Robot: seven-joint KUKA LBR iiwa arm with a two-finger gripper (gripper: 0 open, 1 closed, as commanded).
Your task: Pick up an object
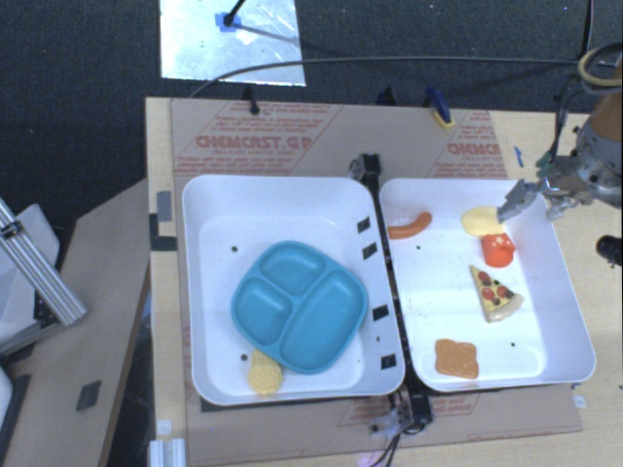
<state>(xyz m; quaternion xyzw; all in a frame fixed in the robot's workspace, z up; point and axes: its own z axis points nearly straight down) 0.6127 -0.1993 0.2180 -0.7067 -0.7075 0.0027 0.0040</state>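
Pincer [516,202] hovering at right bin's [574,358] far edge; finger state unreadable. Nearest targets: yellow piece [479,222], red piece [497,250], just below. Risk: clipping bin wall, or nudging yellow piece instead of gripping.

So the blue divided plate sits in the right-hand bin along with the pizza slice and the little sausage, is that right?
Not quite. In the camera view the blue divided plate lies in the left bin, not the right one. The pizza slice and the little sausage are indeed in the right bin.
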